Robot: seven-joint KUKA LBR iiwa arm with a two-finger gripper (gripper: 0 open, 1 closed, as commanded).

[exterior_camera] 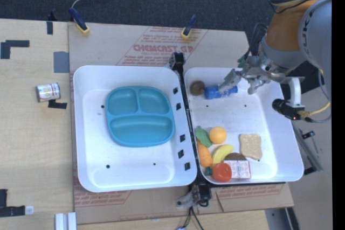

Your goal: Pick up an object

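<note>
Hand [242, 80] in upper right of frame, spread wide just above blue object [220, 92] in right bin [280, 140]. Best centred over it before closing, clear of brown object [197, 87] beside.

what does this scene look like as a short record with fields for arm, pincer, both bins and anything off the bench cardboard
arm: grey arm with orange band, reaching in over the right bin
pincer: pincer above the small blue object, beside a brown round item
left bin: light blue divided plastic plate
right bin: toy food cluster at the near edge, including a red tomato and a yellow banana
outside: small silver can
</note>
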